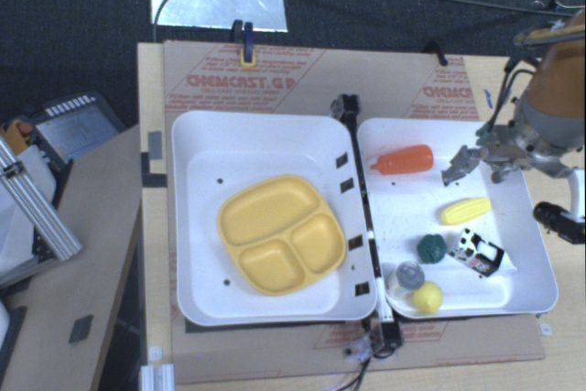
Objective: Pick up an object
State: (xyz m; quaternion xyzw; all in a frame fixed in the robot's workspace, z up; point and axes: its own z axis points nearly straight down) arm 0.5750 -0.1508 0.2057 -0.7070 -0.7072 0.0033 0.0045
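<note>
The right bin [403, 213] holds several small things. An orange carrot-shaped piece [403, 160] lies at its far left. A yellow corn-like piece [464, 211] lies mid-bin, with a dark green lump [431, 248] and a black-and-white object [479, 253] nearer the front. At the front left corner sit a grey round piece [408, 275] and a yellow lemon [427, 296]. My gripper [478, 168] hangs over the bin's far right part, above and slightly right of the corn piece. Its fingers are spread open and nothing sits between them.
The left bin [194, 197] holds a yellow divided plate [279, 233]. A black divider with clips [359, 206] runs between the bins. Both bins rest on a cardboard sheet [275, 73]. Grey equipment [64, 137] stands off the bench at left.
</note>
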